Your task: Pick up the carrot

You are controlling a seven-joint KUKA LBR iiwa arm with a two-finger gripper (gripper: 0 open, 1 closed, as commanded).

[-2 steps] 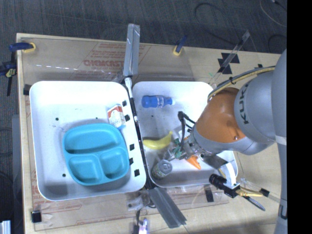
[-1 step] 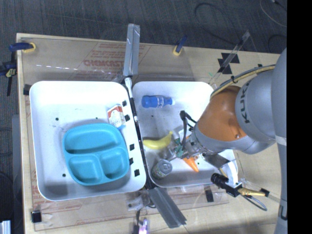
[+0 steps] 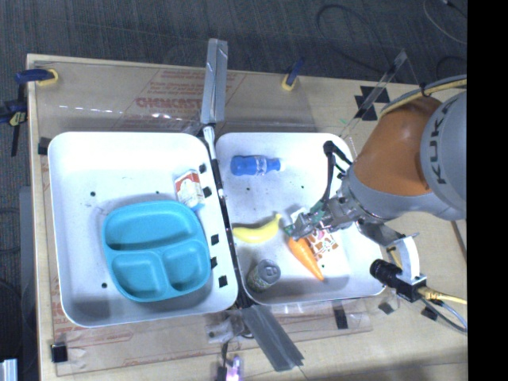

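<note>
An orange carrot lies in the right bin, near its front, pointing toward the front right. A white packet with red print lies against its right side. My gripper is low over the carrot's thick upper end, just right of the banana. Its fingertips are small and dark against the clutter, and the carrot still rests on the bin floor.
A yellow banana, a blue bottle and a metal can share the right bin. The left bin holds a blue divided tray and a small red-and-white carton. A grey divider runs between the bins.
</note>
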